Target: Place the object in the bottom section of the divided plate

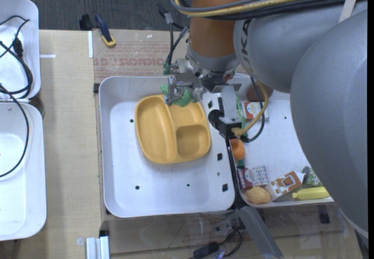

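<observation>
Green object [184, 97] between fingers of gripper [177, 95], clamped, above top edge of yellow divided plate [158, 132].

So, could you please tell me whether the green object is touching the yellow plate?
Cannot tell. In the camera view the green object overlaps the top rim of the yellow plate beneath the gripper, hiding any contact or gap.
</observation>
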`<move>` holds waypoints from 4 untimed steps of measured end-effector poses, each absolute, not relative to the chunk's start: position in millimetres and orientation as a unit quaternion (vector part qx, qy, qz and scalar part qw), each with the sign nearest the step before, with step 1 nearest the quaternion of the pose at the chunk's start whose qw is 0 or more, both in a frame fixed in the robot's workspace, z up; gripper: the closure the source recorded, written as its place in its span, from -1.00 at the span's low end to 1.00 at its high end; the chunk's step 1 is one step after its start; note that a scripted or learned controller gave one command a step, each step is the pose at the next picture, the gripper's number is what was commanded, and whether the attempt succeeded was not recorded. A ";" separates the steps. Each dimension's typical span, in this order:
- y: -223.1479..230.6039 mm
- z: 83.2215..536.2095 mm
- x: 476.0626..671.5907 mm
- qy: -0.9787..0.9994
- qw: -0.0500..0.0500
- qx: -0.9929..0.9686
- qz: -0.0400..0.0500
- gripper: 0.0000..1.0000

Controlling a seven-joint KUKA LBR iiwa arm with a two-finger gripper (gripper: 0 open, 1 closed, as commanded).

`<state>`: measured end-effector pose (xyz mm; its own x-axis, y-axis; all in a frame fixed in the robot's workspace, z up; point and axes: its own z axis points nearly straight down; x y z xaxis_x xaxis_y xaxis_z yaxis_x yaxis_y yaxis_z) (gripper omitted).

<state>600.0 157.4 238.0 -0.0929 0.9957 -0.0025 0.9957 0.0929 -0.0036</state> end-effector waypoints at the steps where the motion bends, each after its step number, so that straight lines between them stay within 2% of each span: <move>1: 153.8 235.8 611.0 -0.712 0.000 -0.703 0.002 1.00; 2: 144.4 230.3 608.3 -0.708 0.000 -0.707 0.003 1.00; 3: 182.1 363.7 603.9 -0.709 -0.001 -0.705 0.002 1.00; 4: 163.8 383.7 601.5 -0.662 -0.001 -0.749 0.002 1.00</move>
<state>601.5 163.8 383.7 0.1233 0.9924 -0.0036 0.9924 -0.1233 -0.0014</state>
